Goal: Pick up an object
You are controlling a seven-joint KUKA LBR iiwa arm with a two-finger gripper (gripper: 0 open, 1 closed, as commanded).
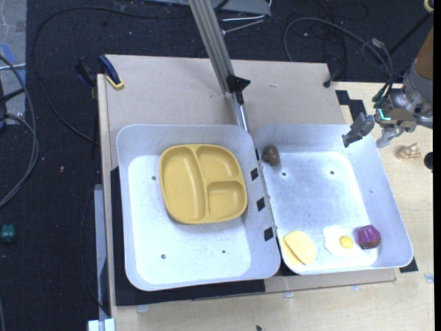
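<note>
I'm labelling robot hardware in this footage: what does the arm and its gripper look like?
At the right edge, an orange band tops a grey metallic wrist. Below it the gripper has a silvery body with a small teal-green spot and two fingers, one dark and one paler.

I am watched by one camera, fixed above the surface [207, 88] and tilted down at a slant, so the far edge sits high in the frame and the near edge low. It stands back enough to take in both white bins whole, the left bin [138, 254] and the right bin [386, 205], plus dark floor beyond. My arm [424, 74] enters from the frame's right.
</note>
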